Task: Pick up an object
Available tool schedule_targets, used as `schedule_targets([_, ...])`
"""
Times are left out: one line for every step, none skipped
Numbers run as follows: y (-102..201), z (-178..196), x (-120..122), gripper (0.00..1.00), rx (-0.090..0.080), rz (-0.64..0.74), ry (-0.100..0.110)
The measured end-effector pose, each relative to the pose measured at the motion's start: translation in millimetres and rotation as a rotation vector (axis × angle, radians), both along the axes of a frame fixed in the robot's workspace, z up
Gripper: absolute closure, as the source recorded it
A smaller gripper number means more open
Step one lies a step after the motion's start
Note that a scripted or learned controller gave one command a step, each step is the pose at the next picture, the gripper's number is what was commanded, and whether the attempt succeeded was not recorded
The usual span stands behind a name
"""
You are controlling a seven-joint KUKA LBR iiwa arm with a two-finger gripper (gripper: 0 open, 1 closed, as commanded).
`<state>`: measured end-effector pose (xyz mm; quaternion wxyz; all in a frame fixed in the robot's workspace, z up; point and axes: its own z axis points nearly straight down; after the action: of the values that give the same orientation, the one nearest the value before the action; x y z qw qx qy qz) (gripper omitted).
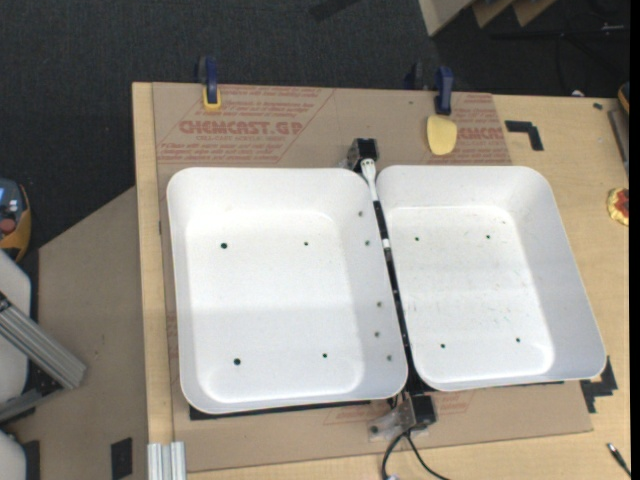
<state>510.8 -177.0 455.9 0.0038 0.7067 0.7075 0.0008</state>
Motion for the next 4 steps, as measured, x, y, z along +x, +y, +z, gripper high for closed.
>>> schedule_targets([4.7, -135.4, 33.0, 1.0, 0.006, -0.001, 0.01])
schedule_targets([72.6, -207.6, 23.6, 1.0, 0.006, 0.002, 0.01])
schedule_targets([108.8, -40.5, 33.1, 1.0, 0.003, 0.005, -0.012])
schedule_targets([141.7, -144.1, 70.7, 1.0, 0.005, 0.002, 0.01])
